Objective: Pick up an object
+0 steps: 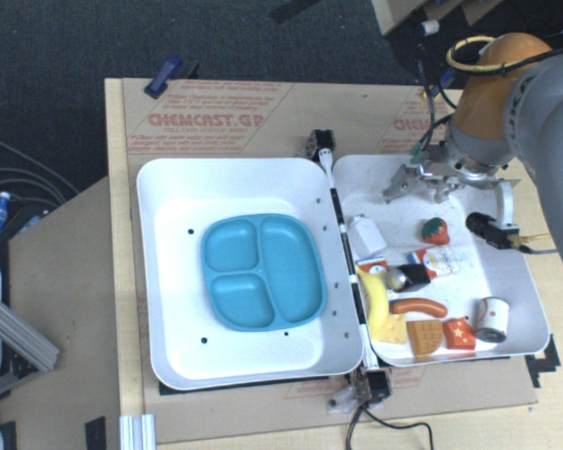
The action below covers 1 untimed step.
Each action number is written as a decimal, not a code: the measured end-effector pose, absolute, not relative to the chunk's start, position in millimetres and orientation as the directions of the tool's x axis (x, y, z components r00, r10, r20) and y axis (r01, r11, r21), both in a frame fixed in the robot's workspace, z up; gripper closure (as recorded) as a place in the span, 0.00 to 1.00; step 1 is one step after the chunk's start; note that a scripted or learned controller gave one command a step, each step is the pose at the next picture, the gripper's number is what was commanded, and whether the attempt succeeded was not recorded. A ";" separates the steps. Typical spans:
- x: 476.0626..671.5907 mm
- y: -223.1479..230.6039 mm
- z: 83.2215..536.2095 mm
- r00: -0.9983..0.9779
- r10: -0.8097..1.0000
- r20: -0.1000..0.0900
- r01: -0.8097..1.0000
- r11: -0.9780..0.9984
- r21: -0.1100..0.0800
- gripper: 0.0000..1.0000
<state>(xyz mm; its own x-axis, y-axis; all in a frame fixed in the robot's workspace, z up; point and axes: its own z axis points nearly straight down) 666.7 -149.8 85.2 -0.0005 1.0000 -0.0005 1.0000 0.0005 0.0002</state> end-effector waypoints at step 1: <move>666.6 -147.3 85.2 0.000 1.000 0.000 1.000 0.000 0.000 0.00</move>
<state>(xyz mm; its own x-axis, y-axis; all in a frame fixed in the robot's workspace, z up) 666.6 -147.3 85.2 -0.0002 1.0000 -0.0005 1.0000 0.0002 -0.0003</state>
